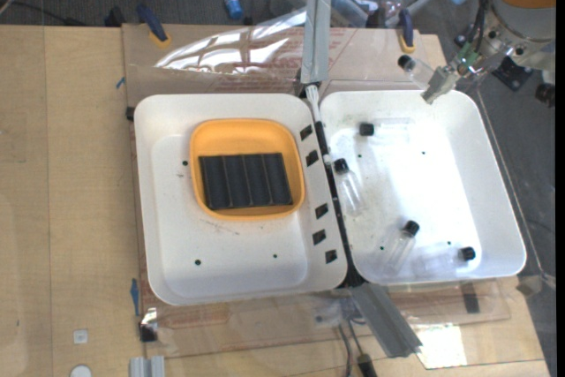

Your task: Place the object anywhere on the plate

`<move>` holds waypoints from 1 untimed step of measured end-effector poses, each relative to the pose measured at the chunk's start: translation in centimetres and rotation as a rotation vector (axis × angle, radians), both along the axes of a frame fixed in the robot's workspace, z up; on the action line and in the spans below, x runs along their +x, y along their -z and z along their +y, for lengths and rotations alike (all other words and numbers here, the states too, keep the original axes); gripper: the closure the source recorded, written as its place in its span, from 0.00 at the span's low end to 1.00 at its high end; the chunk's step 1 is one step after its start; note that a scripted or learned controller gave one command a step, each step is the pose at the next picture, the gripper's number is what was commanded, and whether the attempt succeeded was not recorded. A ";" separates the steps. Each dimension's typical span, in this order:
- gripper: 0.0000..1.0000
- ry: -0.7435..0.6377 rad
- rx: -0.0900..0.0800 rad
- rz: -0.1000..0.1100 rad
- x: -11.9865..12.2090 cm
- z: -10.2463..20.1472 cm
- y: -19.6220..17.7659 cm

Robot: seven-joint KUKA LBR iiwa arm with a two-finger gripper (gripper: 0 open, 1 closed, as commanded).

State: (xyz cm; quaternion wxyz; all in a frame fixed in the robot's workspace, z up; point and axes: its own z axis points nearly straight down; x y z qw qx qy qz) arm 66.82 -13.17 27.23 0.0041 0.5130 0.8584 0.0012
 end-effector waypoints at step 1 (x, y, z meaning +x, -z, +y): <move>1.00 -0.074 -0.001 0.000 0.0 -2.2 -4.7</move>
